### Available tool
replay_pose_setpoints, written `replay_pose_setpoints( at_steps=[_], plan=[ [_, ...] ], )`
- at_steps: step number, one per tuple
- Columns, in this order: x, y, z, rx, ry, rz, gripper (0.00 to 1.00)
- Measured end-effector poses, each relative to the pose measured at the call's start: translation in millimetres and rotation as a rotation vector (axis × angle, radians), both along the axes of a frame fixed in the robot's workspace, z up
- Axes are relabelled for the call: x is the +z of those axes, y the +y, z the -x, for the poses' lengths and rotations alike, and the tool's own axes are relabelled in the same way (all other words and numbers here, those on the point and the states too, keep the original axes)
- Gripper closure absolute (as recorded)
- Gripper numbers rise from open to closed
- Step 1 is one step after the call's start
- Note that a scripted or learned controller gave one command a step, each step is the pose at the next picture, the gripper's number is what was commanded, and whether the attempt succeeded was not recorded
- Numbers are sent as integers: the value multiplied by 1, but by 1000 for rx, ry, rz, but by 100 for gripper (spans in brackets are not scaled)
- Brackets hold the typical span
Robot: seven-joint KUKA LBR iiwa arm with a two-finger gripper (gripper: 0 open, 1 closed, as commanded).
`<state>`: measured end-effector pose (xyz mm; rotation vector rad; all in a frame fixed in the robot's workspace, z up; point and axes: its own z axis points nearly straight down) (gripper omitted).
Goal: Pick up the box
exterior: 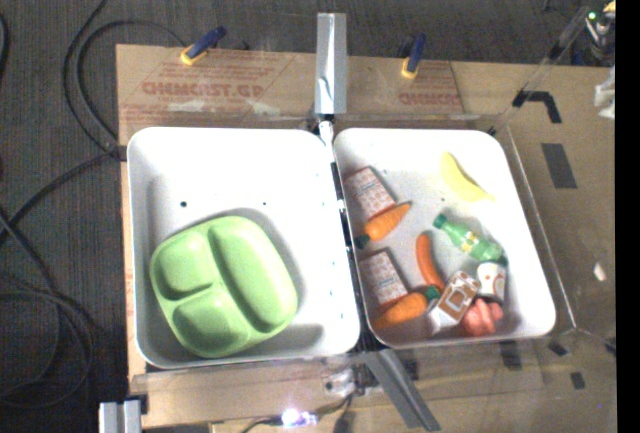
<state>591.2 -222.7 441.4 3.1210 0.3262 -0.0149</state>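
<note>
I count three box-like things, all in the right bin (522, 211), and I cannot tell which one the task means. The small brown-and-white box (458, 294) sits near the bin's front edge, tilted, touching a pink-red lump (482, 317) at its front right and a white-and-red object (491, 276) behind it. The lower carton (380, 271), reddish with a pale printed face, lies flat by the bin's left wall, and a carrot (405, 308) rests against its front end. The upper carton (365, 187), of the same print, lies further back along that wall, with a second carrot (388, 219) slanting across just in front of it.

Between the lower carton and the small box a third carrot (428, 259) lies lengthwise. A green bottle (468, 236) lies on its side just right of it. A yellow, banana-like piece (465, 178) sits apart toward the back right.

The left bin (140, 221) touches the right one along the middle and holds a green divided plate (225, 283) toward its front left.

Both bins rest on the table (240, 86), a cardboard-covered top. Two blue-and-yellow clamps (202, 44) grip its back edge, and a metal post (330, 61) stands between them. Dark cables (90, 31) trail over the floor to the left.
</note>
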Motion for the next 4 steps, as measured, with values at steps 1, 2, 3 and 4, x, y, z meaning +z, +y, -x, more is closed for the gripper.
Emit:
replay_pose_setpoints(
  at_steps=[1, 2, 3, 4],
  plan=[
    [-80, -1, 49, -7, -3, -4, 100],
    [-211, 0, 108, -5, -3, -7, 100],
    [-211, 0, 108, -5, -3, -7, 0],
    [-116, 0, 25, -5, -5, -4, 0]
  ],
)
